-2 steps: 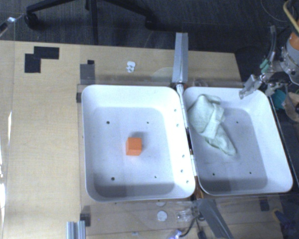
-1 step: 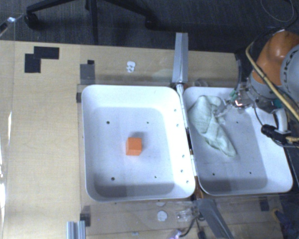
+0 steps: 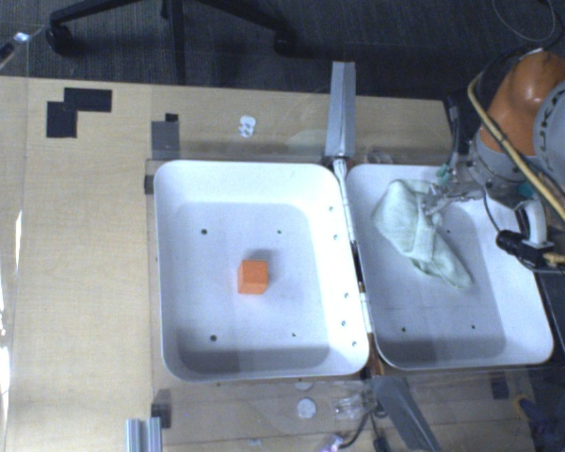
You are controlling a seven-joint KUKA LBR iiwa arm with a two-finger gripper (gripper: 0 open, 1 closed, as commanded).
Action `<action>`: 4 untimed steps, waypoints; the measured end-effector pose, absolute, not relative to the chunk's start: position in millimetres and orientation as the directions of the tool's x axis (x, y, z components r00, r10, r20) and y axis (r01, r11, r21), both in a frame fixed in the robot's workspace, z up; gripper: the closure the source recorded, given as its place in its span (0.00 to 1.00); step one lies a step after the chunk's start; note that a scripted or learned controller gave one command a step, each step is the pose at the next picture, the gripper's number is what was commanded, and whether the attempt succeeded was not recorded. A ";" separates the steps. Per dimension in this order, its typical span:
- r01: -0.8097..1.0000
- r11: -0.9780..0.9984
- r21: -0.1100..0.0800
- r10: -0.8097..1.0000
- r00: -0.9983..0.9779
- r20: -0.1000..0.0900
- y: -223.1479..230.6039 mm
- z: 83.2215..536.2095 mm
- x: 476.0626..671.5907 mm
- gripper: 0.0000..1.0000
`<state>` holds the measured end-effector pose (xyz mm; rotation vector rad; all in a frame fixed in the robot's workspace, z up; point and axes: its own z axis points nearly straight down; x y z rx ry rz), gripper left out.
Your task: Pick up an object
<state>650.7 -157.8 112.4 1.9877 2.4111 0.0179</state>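
Pale wooden bench [image 3: 85, 252] carries two white bins. Far left of the pincer, an orange cube [image 3: 253, 277] sits mid left bin [image 3: 184, 215]. Pincer [image 3: 440, 196] pinches a pale cloth [image 3: 419, 234], which droops below it in the right bin [image 3: 508, 337].

Two white bins [image 3: 169, 281] on wooden bench [image 3: 85, 252]

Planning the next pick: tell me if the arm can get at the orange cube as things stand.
Probably yes. The cube sits alone in the left bin, open from above. The gripper is over the cloth in the right bin.
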 end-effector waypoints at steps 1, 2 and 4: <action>0.981 0.193 0.026 0.981 -0.193 -0.007 -156.9 124.6 652.7 1.00; 1.000 -0.030 0.007 1.000 0.030 -0.001 -105.6 228.3 670.1 1.00; 0.993 0.115 0.004 0.993 -0.115 -0.001 -70.4 216.3 669.5 1.00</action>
